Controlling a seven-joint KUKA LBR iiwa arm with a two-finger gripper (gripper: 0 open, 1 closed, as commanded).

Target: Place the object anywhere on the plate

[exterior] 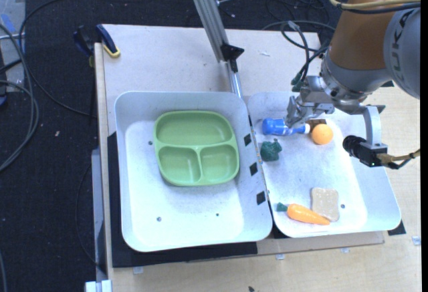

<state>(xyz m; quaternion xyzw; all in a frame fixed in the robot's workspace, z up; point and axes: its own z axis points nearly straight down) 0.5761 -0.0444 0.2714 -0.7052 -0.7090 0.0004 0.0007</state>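
Note:
A green plate (197, 148) with three compartments lies in the left bin (134, 217). In the right bin (374, 207), a blue bottle-shaped object (273, 127) with a pale end lies on its side near the far left corner. My gripper (295, 117) hangs directly over the pale end of that blue object, very close to it or touching it. The wrist hides the contact point. The plate holds nothing.
The right bin also holds an orange ball (322, 134) just right of the gripper, a small dark green piece (270, 150), a carrot (307, 214) and a slice of bread (326, 202). A slanted metal pole (210, 13) crosses behind the bins.

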